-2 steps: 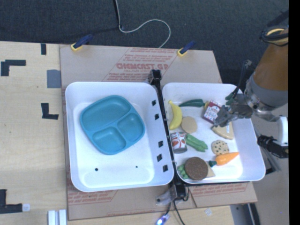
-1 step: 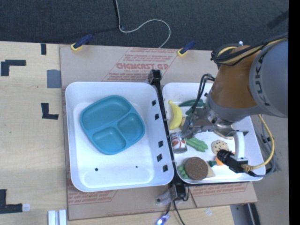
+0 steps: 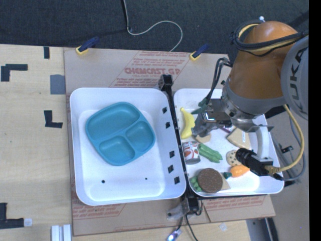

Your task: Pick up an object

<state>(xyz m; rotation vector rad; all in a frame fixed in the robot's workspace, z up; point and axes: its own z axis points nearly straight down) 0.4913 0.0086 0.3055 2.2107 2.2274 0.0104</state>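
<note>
The right bin (image 3: 268, 187) holds several toy foods: a yellow banana (image 3: 187, 123) by its left wall, a small red-and-white can (image 3: 191, 152), a green pod (image 3: 210, 153), a round brown patty (image 3: 209, 180), a speckled cookie (image 3: 231, 158), an orange carrot (image 3: 239, 170) and a tan wedge (image 3: 235, 136). My gripper (image 3: 204, 123) hangs low over the upper left part of this bin, just right of the banana and above the green pod. The arm's orange and grey wrist covers the bin's upper right part.
The left bin (image 3: 80, 134) carries a blue divided plate (image 3: 120, 133). A black divider with clips (image 3: 172, 134) runs between the two bins. A black cable and connector (image 3: 256, 162) hang from the arm over the right bin's lower right area.
</note>
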